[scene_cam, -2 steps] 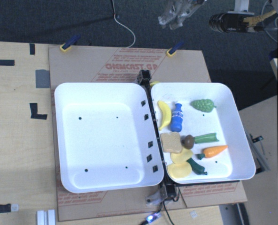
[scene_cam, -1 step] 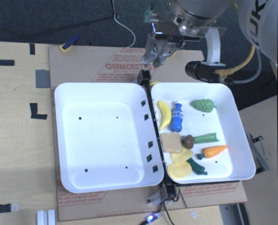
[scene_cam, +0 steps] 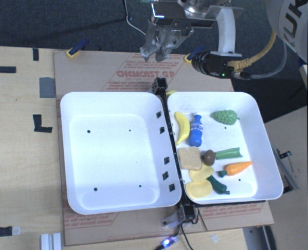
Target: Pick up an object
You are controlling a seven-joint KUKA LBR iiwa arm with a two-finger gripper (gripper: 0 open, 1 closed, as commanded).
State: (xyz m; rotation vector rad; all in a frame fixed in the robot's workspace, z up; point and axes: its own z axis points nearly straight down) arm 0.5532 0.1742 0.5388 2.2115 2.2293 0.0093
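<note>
While the grey metal two-finger gripper (scene_cam: 156,52) hangs above the bins' far edge, we see nothing between its fingertips, which look nearly closed. We find the small blue plastic bottle (scene_cam: 196,130) lying in the right white bin (scene_cam: 247,104), beside a yellow banana (scene_cam: 182,126)

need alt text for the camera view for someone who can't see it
A grey robot arm's pincer hangs above the far edge of two shallow white bins set side by side. The right bin holds small toy foods, among them a banana, a blue bottle and a carrot; the left bin sits beside it.
</note>
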